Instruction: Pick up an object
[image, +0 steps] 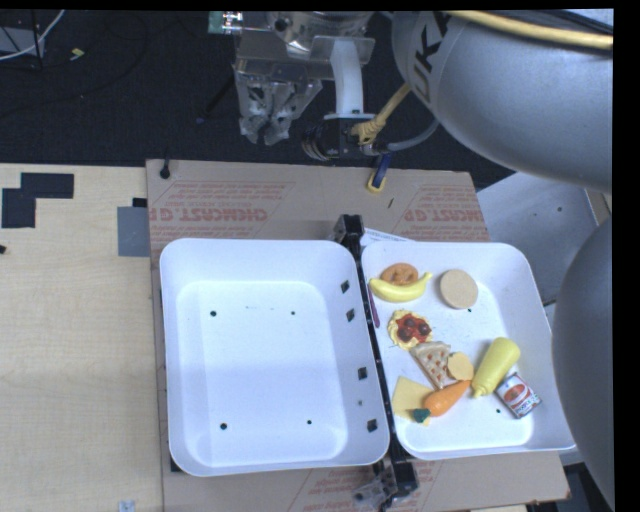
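Pincer (272, 125) hangs high over the far edge of the bench (70, 330), well apart from both bins; nothing between its fingers, cannot tell if spread or pressed together; left bin (190, 270) bare; right bin (505, 265) holds the toy food: banana (398, 289), round cracker (459, 289), carrot (445, 398), mustard bottle (495, 365), small can (518, 396); all look light, stiff, smooth plastic, likely slippery; mustard bottle stands fairly clear of its neighbours, best taken across its narrow middle.
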